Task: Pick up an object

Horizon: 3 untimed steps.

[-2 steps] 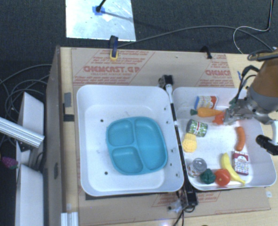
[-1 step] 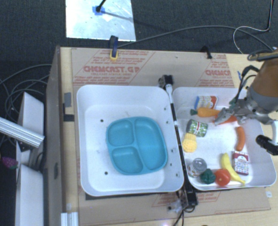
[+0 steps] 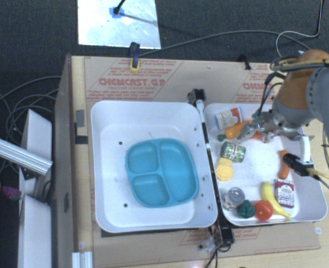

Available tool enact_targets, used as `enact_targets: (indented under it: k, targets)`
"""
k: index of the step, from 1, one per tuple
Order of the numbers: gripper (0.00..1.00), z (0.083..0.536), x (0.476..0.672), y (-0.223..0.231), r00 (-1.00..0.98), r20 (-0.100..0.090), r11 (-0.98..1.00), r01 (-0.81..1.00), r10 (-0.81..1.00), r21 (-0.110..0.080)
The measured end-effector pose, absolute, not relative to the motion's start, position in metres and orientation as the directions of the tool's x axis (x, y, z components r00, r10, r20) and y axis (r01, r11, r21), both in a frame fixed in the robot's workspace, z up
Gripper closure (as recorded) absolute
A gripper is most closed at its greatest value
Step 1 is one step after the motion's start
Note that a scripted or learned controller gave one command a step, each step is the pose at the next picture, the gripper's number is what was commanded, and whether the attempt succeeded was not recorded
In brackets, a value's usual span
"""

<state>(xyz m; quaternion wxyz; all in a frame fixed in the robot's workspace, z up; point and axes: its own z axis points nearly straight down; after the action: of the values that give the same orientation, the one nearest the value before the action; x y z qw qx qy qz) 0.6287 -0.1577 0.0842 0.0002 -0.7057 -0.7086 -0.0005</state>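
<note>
At the upper end of the right bin (image 3: pixel 320 205) in the view: the tool (image 3: pixel 258 128) sits low over the bin floor, with the arm reaching in from the view's right. I can't tell if the tool is wide or narrow, it's too cluttered under the wrist to read. Nothing is visibly held in it.

Closest candidate, my call: the carrot (image 3: pixel 235 130). It lies just beside the tool, toward the view's left. Its near end may be touching the tool, too tight to say.

The carrot's long axis runs from low-left to high-right in the view, so it points almost straight at the tool. That's what the next move turns on: the tool is off the carrot's end, not over its middle. I'd expect a short shift toward the view's left, with the grip line set across the axis. Closing along the length would likely just shove it.

Crowding:
- The carton (image 3: pixel 228 118) is just above the carrot in the view, touching or nearly.
- The green can (image 3: pixel 233 152) is just below it, on its side.
- There's little room on either flank, so a sloppy closure could nip the carton.

The banana (image 3: pixel 269 196) and tomato (image 3: pixel 263 210) are well apart at the lower end, farther from the tool. The left bin (image 3: pixel 100 166) carries a blue tray (image 3: pixel 161 172), not in play.
</note>
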Motion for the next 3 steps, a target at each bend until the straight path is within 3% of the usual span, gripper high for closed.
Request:
enact_targets:
  k: [1,2,3]
  targets:
    - [0.00,0.081,0.653,-0.133,0.005,-0.002,-0.005,0.999,1.000,-0.032]
    - [0.00,0.113,0.661,-0.109,0.009,-0.010,-0.009,1.000,1.000,-0.029]
    - [0.00,0.106,0.661,-0.116,0.005,0.002,-0.005,0.999,1.000,-0.032]
